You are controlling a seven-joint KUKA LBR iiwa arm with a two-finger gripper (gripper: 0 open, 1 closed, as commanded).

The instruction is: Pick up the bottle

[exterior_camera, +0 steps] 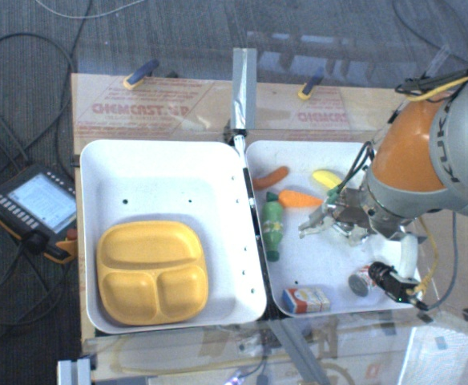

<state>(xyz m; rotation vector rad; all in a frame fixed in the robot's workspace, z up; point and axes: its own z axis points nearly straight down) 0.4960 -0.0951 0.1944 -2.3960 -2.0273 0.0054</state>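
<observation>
The bottle (pixel 272 228) is green and lies on its side in the right bin (pixel 330 291), close against that bin's left wall, its length running roughly from the far side toward the near side. Its cap end points away from the camera, toward a sausage (pixel 270 176) lying near the far left corner. A carrot (pixel 300 200) lies just beside the bottle's upper end, on its right. A banana (pixel 327 178) sits farther right, near my wrist.

My gripper (pixel 316 223) hangs over the middle of the right bin, to the right of the bottle and apart from it. Its fingers are spread and hold nothing.

In the same bin, near the front edge, are a small carton (pixel 307 299) and a can (pixel 361 281). The left bin (pixel 106 167) holds a yellow tray (pixel 151 272).

To do this well, I judge I should move left until I am above the bottle's middle, then turn the wrist so my fingers close across its narrow width, not along its length. The wall is tight on the left, so one finger needs room there; coming down slightly toward the lower half also keeps me off the carrot. The main risk I see is a finger landing on the wall or nudging the bottle away.
</observation>
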